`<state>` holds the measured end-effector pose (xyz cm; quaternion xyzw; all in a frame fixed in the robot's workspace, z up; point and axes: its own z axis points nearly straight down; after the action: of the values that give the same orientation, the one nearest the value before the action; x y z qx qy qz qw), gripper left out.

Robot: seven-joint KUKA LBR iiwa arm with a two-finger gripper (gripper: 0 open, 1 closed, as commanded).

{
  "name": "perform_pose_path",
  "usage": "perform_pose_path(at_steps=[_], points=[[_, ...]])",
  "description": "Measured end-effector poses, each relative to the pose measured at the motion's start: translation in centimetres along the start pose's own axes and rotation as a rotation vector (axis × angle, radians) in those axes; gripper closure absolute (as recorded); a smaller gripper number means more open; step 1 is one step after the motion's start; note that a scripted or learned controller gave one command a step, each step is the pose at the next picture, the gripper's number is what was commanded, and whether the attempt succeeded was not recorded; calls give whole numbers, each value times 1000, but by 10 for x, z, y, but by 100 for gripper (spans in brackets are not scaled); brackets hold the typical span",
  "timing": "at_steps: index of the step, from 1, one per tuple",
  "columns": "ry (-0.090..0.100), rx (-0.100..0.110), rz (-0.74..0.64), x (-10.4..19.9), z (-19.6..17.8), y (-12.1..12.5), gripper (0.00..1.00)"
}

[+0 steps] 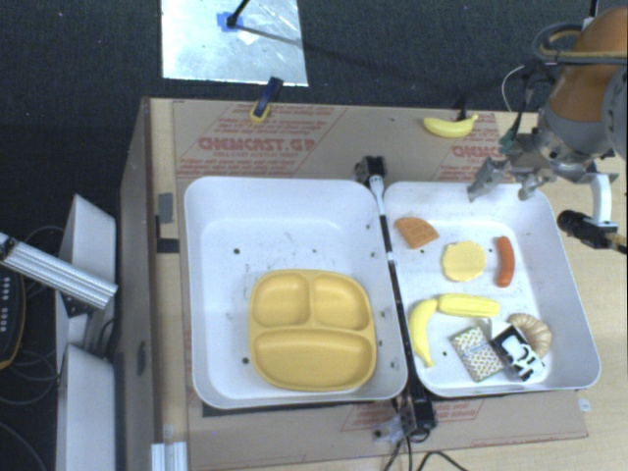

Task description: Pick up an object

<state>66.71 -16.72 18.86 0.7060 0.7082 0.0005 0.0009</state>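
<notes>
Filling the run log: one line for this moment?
end effector: open, above right white bin's far edge | holding: nothing | red sausage: in bin

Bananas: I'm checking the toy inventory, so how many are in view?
2. One banana lies in the right bin, near its front left beside the divider. The other banana lies outside the bins on the bench, behind the right bin.
</notes>
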Motion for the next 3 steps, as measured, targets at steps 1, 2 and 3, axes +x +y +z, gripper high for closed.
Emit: perform_pose_path(at_steps=[1, 2, 3], points=[[0, 1, 1, -26, 104, -52, 0], [-1, -3, 0, -26, 93, -51, 100], [1, 0, 0, 25, 83, -90, 100]])
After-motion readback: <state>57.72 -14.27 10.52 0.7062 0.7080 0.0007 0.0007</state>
